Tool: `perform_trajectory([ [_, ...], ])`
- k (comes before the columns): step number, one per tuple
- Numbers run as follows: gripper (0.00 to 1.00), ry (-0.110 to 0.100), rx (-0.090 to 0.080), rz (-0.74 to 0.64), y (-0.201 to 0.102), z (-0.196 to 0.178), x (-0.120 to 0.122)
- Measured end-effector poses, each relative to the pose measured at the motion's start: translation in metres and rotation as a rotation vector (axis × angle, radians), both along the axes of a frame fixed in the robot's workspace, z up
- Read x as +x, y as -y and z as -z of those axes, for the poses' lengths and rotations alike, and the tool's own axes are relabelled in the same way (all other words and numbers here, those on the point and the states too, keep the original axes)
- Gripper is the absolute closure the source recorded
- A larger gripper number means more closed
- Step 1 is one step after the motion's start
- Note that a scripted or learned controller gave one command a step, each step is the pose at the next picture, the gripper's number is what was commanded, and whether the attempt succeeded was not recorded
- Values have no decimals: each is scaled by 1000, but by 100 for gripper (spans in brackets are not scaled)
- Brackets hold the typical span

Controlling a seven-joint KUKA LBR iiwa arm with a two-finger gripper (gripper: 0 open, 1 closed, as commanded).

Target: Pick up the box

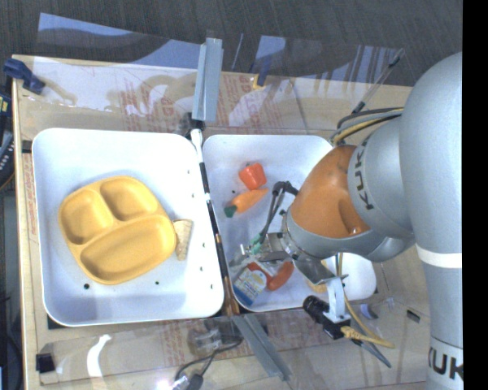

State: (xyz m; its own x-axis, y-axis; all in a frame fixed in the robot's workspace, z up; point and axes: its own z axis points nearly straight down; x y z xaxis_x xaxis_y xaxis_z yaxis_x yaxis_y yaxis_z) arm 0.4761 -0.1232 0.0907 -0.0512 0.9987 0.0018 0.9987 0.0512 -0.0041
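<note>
While the gripper (259, 254) hangs low in the right bin (228, 154), finger spread impossible to tell, the box (250, 283) lies unlifted just below them, so picking remains undone.

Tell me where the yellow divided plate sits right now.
The yellow divided plate lies in the left bin, roughly at its middle, with a small tan piece touching its right edge, near the wall shared with the right bin.
</note>
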Motion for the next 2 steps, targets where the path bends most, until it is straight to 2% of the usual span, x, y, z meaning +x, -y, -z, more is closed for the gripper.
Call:
perform_trajectory([
  [1, 100, -1, -1, -6, 0, -10, 1],
  [2, 100, 5, -1, -97, -48, -168, 10],
])
